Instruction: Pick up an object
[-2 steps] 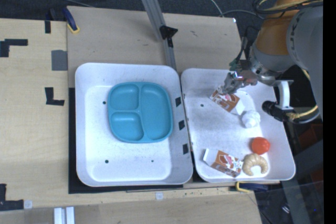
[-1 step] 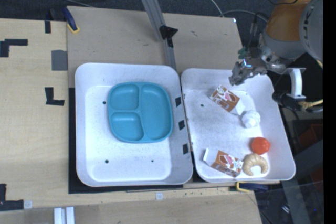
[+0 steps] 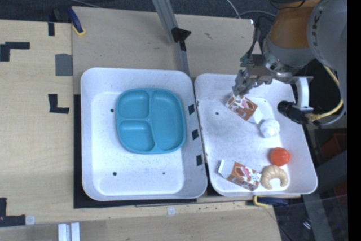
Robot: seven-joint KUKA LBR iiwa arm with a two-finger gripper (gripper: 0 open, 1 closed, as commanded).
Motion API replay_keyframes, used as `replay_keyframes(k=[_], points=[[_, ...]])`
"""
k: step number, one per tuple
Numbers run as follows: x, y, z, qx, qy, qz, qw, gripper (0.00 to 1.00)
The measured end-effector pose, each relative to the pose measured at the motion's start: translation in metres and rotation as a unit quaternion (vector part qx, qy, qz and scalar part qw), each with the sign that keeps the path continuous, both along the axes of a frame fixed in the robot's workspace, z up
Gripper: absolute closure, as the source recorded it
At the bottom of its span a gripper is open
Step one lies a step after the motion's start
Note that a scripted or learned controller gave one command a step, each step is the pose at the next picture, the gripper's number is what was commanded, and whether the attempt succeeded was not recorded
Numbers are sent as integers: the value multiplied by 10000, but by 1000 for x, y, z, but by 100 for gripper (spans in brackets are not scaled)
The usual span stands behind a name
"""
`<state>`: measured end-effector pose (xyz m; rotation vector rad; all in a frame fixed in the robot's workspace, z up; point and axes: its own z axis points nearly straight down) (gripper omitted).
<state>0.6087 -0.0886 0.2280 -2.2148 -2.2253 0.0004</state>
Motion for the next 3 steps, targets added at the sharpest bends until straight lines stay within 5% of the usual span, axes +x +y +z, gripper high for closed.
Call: replay_keyframes(k=[3], points=[[-32, 163, -11, 5, 2, 16, 10000, 100]])
